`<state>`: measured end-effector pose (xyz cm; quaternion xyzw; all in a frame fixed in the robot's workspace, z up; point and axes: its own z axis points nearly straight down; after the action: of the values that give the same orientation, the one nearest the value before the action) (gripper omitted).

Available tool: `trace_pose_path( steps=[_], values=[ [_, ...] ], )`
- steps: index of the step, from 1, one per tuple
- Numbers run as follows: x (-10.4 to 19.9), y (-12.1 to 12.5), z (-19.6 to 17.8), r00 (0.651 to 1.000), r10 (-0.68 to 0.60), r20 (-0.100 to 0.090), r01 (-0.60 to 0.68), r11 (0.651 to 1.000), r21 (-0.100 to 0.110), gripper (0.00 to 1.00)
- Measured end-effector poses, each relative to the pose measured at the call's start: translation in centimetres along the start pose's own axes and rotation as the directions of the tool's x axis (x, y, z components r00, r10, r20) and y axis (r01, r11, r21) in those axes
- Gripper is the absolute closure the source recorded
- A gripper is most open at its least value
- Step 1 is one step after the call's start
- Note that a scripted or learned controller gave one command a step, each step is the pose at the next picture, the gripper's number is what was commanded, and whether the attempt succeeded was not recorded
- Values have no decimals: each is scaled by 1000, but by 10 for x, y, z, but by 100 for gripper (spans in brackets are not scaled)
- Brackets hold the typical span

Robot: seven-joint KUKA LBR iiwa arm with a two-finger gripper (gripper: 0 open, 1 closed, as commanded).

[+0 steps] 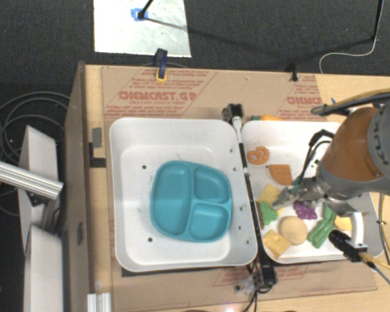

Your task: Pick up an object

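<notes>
The right bin (292,130) holds several toy foods: a pretzel (258,154), an orange-brown piece (281,173), a yellow wedge (270,194), a green piece (266,212), purple grapes (305,209), a beige bun (292,229), a green pickle (322,227) and a pale yellow block (277,242). My gripper (298,195) hangs low over the bin's middle, just above the grapes and right of the yellow wedge. The wrist hides its fingertips.
The left bin (127,142) holds a teal divided plate (191,200). A metal divider (242,158) runs between the bins. The arm's grey and orange body (361,155) covers the right bin's right side. Cables lie at the far left.
</notes>
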<state>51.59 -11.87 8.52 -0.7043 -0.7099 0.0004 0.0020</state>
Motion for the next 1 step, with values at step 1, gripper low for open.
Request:
trace_pose_path(
  steps=[1],
  values=[
    [-32,98,-1,1000,1,6,-1,1000,-14,0]
  ],
)
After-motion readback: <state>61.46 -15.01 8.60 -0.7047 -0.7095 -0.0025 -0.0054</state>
